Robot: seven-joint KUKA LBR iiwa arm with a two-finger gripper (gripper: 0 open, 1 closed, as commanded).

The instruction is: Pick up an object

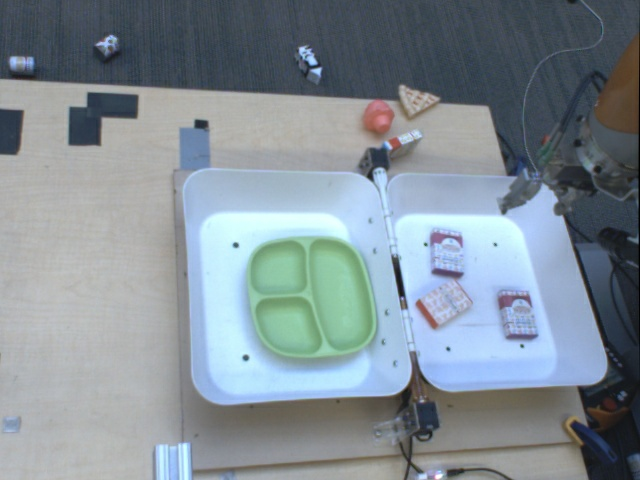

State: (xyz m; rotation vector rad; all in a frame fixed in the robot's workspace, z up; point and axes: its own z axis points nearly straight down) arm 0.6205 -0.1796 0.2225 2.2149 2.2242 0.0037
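Hovering at the right bin's (570, 268) far corner, the gripper (540, 193), fingers spread and holding nothing, must descend onto a packet (447, 251).

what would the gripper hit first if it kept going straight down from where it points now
Probably the right bin's upper right rim or corner; the gripper hovers there, away from the three small packets, though depth is unclear.

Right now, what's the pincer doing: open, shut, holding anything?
Pincer: above the far right corner of the right bin, nothing between its fingers; open or shut cannot be told from this view.
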